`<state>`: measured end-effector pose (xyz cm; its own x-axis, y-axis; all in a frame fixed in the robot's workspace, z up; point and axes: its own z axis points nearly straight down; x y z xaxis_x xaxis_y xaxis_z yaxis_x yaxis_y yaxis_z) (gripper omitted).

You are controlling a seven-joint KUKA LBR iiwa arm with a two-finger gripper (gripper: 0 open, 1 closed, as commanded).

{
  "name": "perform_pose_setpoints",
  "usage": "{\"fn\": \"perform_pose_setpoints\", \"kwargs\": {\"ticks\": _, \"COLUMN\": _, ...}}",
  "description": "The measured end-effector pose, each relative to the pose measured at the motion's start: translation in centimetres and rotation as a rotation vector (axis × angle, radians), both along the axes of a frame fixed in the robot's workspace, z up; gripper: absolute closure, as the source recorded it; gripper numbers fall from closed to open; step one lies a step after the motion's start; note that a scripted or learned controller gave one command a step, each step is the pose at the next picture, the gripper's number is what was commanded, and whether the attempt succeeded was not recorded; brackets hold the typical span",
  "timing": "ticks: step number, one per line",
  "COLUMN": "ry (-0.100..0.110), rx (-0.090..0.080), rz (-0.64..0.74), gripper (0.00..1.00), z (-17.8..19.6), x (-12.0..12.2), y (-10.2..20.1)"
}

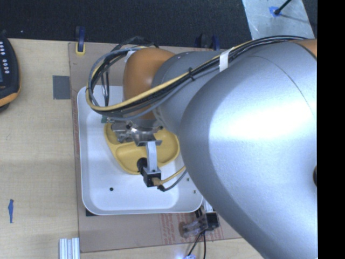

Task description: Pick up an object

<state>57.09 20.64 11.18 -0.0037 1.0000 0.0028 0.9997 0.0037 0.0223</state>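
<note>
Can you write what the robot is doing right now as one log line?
arm: over white bin | gripper: low over yellow object | yellow object: in bin, partly hidden | pick: not confirmed

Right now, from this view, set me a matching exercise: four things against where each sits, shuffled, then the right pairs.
Things:
1. yellow dish
2. white bin
3. control pendant
4. grey tape patch

Places:
A. at the view's left edge
B. lying inside the bin
C. between pendant and bin
D. holding the yellow dish

Pairs: 1-B, 2-D, 3-A, 4-C
</note>
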Motion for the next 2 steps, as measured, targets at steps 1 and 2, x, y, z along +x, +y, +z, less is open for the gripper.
{"fn": "perform_pose_setpoints", "kwargs": {"ticks": 1, "ry": 0.001, "rx": 0.006, "rz": 0.004, "gripper": 1.0, "z": -1.3, "x": -4.3, "y": -2.8}}
{"fn": "perform_pose_setpoints", "kwargs": {"ticks": 2, "ry": 0.0, "rx": 0.004, "rz": 0.001, "gripper": 1.0, "z": -1.3, "x": -5.4, "y": -5.5}}
